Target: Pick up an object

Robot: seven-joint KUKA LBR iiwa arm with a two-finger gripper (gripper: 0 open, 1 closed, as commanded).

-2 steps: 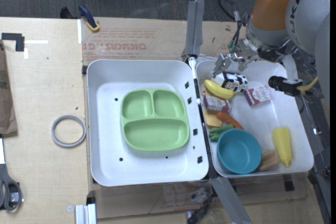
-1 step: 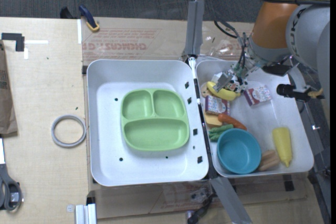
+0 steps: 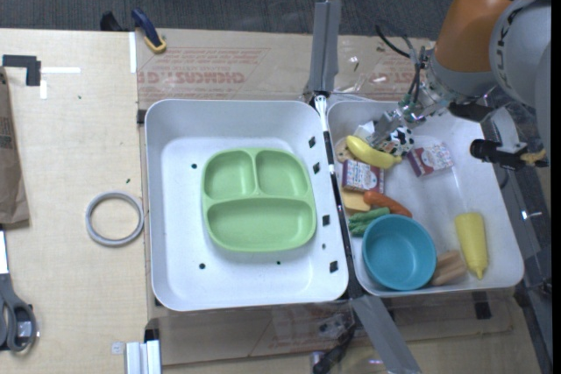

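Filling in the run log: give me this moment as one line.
arm: over right bin | claw: low at far end, near banana | left bin: green tray

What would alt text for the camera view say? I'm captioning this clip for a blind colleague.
A grey and orange robot arm lowers its end effector into the right bin, near a banana, blue bowl and yellow corn. The left bin holds a green divided plate. A ring of tape lies on the bench.

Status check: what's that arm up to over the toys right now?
Gripper low in right bin, by banana. Nothing visibly held. Blue bowl, corn nearby.
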